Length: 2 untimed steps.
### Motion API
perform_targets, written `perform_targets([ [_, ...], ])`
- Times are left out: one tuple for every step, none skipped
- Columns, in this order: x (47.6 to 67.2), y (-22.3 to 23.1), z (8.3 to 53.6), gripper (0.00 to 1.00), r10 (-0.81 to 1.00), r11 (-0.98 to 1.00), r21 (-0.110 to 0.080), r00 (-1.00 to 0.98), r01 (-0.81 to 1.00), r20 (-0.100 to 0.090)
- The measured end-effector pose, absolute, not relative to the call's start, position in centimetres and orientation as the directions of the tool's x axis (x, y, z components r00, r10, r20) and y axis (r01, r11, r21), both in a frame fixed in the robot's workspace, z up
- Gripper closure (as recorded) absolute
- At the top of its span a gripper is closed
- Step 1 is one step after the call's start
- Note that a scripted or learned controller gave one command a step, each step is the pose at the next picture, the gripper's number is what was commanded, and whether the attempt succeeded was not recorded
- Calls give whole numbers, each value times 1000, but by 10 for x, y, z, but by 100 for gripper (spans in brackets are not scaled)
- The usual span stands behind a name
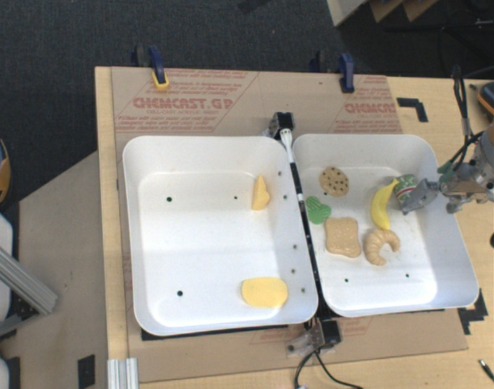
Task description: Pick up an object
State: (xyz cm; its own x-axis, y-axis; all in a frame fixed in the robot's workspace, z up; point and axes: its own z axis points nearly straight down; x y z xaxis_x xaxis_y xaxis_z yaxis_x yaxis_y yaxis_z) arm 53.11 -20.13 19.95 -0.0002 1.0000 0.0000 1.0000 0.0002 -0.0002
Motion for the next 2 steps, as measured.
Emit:
perform_targets([
  [570,-152,109,0,1000,6,-7,-6,1000,5],
  [610,-154,83,0,1000,2,3,-2,1000,-1],
])
